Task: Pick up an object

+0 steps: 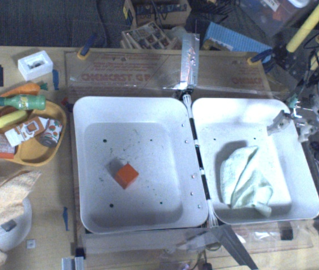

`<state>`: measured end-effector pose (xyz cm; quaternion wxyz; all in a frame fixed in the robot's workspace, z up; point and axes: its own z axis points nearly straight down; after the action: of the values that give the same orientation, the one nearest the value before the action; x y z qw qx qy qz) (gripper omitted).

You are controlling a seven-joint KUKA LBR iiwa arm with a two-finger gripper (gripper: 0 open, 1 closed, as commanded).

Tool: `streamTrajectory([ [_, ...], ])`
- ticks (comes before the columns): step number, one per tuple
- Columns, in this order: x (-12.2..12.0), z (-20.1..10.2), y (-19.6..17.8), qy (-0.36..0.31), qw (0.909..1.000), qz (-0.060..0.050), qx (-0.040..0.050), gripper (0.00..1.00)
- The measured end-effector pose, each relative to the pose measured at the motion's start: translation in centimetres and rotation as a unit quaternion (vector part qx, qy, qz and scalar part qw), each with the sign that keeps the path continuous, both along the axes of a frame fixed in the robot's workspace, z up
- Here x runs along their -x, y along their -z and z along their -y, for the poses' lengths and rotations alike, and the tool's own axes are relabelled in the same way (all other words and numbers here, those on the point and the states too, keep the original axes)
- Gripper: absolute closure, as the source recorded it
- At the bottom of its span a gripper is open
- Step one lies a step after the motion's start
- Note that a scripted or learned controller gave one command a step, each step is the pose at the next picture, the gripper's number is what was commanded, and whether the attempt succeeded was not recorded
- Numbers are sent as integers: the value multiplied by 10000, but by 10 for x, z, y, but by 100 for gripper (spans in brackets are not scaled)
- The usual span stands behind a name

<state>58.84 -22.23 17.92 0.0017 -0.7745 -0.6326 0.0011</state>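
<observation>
An orange cube [127,175] lies on the floor of the left bin [91,117], a little left of its middle. A crumpled pale green and white cloth [245,177] sits in the lower middle of the right bin [227,114]. My gripper [290,128] hangs over the right bin's upper right corner, near its right rim, well above and to the right of the cloth. Its two fingers [277,124] are spread apart with nothing between them. The arm comes in from the right edge.
A yellow bowl [35,153] of toy food stands left of the bins, with a small white box [35,65] behind it. A beige cloth [4,204] lies at the lower left. A ridge [196,151] separates the two bins.
</observation>
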Motion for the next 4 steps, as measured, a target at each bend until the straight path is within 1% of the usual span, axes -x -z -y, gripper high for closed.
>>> streamTrajectory([
  [1,27,-58,90,-2,10000,68,17,0],
  [2,29,-20,39,354,9994,15,10,0],
  [3,32,-75,90,29,10000,70,19,0],
  [4,0,-54,90,-902,9959,80,20,0],
])
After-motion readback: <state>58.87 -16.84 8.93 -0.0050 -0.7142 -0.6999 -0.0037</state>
